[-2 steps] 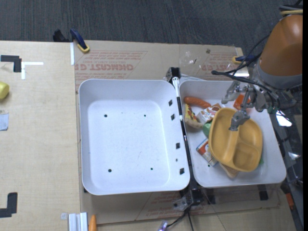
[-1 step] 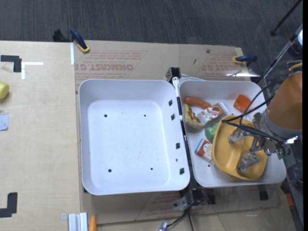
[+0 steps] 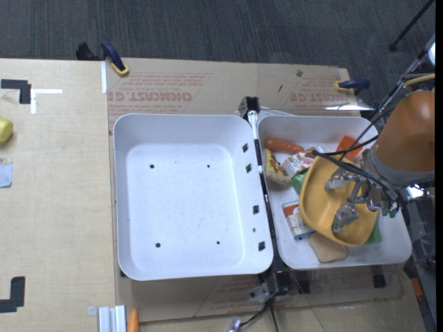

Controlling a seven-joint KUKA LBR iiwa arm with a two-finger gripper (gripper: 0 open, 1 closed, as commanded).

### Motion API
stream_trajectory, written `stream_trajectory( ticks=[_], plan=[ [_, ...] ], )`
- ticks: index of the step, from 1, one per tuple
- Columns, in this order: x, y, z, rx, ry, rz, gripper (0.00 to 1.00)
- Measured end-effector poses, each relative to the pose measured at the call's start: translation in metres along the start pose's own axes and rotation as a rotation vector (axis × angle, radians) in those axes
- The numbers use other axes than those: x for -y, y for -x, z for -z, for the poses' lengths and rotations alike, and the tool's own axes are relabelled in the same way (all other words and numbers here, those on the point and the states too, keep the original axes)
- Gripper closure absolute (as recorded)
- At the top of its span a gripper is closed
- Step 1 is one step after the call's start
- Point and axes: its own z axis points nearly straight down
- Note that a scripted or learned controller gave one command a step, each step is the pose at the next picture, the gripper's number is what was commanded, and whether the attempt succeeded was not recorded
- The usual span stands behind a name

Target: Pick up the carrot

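So, two white bins sit side by side on a flat brown cardboard sheet (image 3: 208, 88). They look smooth and hard, with round corners. The left bin (image 3: 138, 254) has tiny dark dots on its floor. The right bin (image 3: 398, 251) is full of toy food. The carrot (image 3: 284, 145) is long, thin and orange, and it lies near the top left corner of the right bin, next to a crinkly packet (image 3: 297, 163). A big yellow bowl (image 3: 320, 203) is tipped up on its side over the other toys. The shiny metal gripper (image 3: 346, 216) hangs inside the bowl, well apart from the carrot. You cannot tell if it is apart or together. The arm (image 3: 412, 133) above it is round and orange. A small yellow thing (image 3: 4, 130) sits far left on the bench.
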Motion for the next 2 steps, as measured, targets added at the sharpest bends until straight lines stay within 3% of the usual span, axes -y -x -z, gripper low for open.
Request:
stream_trajectory(
  ticks=[1,2],
  plan=[
    [-0.03,0.001,0.0,0.008,-0.006,-0.013,0.0],
    [-0.053,0.046,0.003,0.008,-0.009,-0.136,0.0]
  ],
)
